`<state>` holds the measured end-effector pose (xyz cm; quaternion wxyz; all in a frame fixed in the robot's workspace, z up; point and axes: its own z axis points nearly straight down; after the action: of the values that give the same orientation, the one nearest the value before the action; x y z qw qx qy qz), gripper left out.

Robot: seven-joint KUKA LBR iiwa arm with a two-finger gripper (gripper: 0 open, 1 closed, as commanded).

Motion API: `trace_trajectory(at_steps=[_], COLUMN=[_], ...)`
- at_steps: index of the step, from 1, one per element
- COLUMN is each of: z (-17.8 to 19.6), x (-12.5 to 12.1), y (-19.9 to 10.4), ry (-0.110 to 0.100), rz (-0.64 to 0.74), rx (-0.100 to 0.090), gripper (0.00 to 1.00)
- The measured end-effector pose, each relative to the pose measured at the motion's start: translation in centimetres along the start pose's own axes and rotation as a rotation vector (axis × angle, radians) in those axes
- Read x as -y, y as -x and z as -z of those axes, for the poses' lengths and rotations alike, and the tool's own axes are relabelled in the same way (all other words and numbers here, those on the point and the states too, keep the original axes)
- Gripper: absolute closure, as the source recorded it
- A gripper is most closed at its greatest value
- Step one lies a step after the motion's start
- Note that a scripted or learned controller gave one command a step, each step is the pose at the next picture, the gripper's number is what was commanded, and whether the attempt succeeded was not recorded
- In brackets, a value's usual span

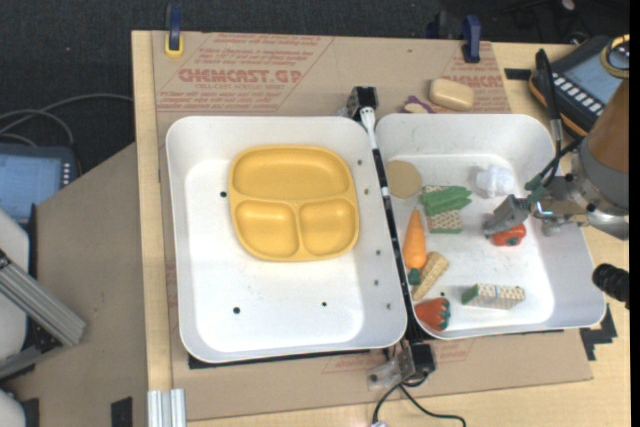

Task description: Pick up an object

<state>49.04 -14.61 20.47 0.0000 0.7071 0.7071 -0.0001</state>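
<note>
Bench: two white bins side by side; left bin (200,295) holds a yellow divided plate (294,201), set toward its far edge.
Right bin (570,300): carries all the small items, mostly along its left half and near edge.
Carrot (415,238): by the left wall, approx mid-length, lying far-to-near.
Tan disc (404,179): far-left part of right bin, just beyond the carrot.
Green piece (444,199): right of the disc, w/ a speckled block touching its near side.
White crumpled item (492,181): near bin centre, toward the far edge.
Wedge (432,273): tan, just nearside of the carrot.
Red/green item (434,314): near-left corner of right bin.
Patterned stick (494,294): along the near edge, green tip at its left end.
Red object (508,235): mid-bin, right of centre; likely target.
Gripper (507,217): low in the right bin, directly over the red object, touching or nearly so.
Fingers: state can't be told; dark metal hides the gap, and whether the red object sits between them isn't clear.
Outside bins: cream block (452,94) on the bench beyond the right bin's far edge.
Progress: approach looks done, arm is down at the target. No lift visible; red object looks to be resting on the bin floor.
Left to do: confirm grasp, close if not closed, raise clear of the bin.
</note>
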Motion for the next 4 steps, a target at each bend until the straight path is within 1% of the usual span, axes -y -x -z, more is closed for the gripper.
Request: trace_trajectory(at_steps=[1,2,3,4], z=[-12.1,-12.0,-12.0,-11.0], x=[-5.3,-11.1,-9.8,-9.8], y=[-2.5,-5.1,-5.0,-5.0], ry=[-0.002,0.008,-0.003,0.0], rz=[0.003,0.005,0.0,-0.001], rx=[-0.004,0.001,-0.001,-0.001], gripper=[0.0,0.0,0.0,1.0])
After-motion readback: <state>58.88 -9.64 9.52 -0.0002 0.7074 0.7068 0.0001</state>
